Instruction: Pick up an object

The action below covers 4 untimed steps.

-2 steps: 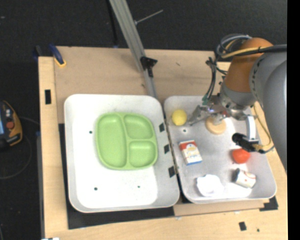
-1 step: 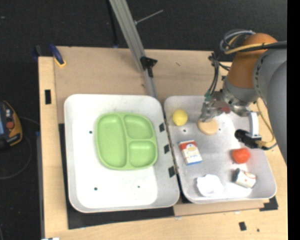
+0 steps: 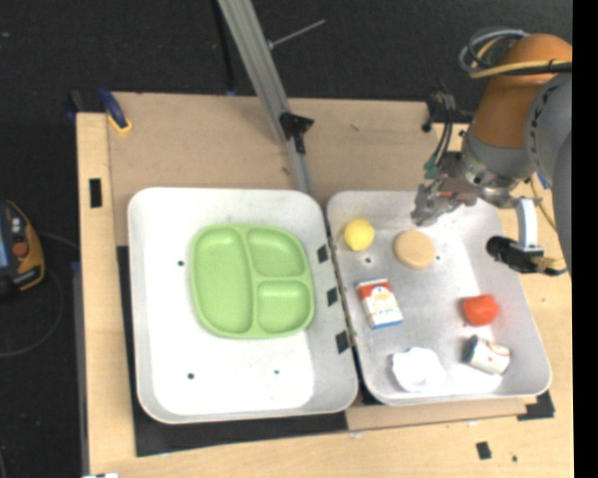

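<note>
My gripper point(image 3: 426, 210) hangs over the far part of the right bin point(image 3: 518, 297), just above and right of a tan round bun-like object point(image 3: 416, 249). Nothing shows between its fingers. A yellow ball point(image 3: 358, 234) lies to the left of the tan object. A small white and red carton point(image 3: 379, 303) lies near the bin's middle. A red object point(image 3: 479, 309) sits toward the right, with a white and red piece point(image 3: 486, 356) below it. A white crumpled object point(image 3: 417, 369) rests at the near edge.
The left bin point(image 3: 159, 366) holds a green divided plate point(image 3: 251, 280). A grey metal rail point(image 3: 262, 68) slants in from the top toward the gap between the bins. A handheld device point(image 3: 2, 247) lies off the bench at the left.
</note>
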Tool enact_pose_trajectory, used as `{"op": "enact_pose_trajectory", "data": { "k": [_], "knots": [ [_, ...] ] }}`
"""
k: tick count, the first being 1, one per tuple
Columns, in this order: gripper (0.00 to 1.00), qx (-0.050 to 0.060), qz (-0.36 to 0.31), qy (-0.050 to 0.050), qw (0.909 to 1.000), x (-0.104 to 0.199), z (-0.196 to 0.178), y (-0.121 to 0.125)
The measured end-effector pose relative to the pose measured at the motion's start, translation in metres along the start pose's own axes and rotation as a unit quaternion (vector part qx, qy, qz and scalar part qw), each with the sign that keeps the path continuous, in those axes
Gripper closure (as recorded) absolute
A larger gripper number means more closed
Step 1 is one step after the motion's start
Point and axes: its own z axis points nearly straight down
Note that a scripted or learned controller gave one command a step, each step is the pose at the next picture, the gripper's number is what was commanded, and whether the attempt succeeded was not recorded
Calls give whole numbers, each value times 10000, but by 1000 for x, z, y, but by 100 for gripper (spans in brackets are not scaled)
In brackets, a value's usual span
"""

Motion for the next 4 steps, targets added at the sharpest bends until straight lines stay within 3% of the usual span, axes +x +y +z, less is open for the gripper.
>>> {"op": "enact_pose_trajectory", "data": {
  "k": [1,2,3,4],
  "knots": [
    [100,4,2,3,10000,7,-55,-5],
    [100,-9,-8,-3,10000,0,-108,5],
    [100,13,-14,2,10000,0,-121,6],
    [100,29,-7,2,10000,41,-112,10]
  ]
}}
